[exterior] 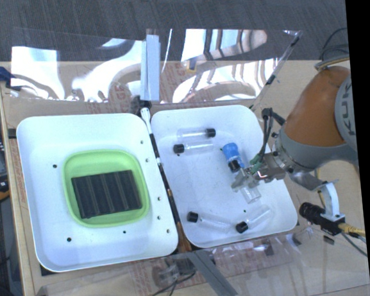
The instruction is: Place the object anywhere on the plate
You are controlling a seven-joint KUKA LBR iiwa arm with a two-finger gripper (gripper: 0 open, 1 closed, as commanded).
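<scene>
1. No readable label or brand shows on any item; part of a dark letter sits on the arm's (317, 116) orange band at the right edge, too cut off to read.
2. The arm reaches in from the right, its grey wrist low over the right bin (170, 123). The gripper (247, 178) is down at a clear tube with a blue cap (232, 154); whether that tube is gripped cannot be told.
3. Other clear tubes with black caps lie in the right bin: two near its far side (193, 135), two near its front edge (220, 223).
4. The green plate (102, 161), with a dark ribbed insert, sits in the left bin (36, 134), well apart from the tubes.
5. Both bins rest on a wooden bench (12, 191); glossy clear sheeting lies behind them and grey carpet beyond.
</scene>
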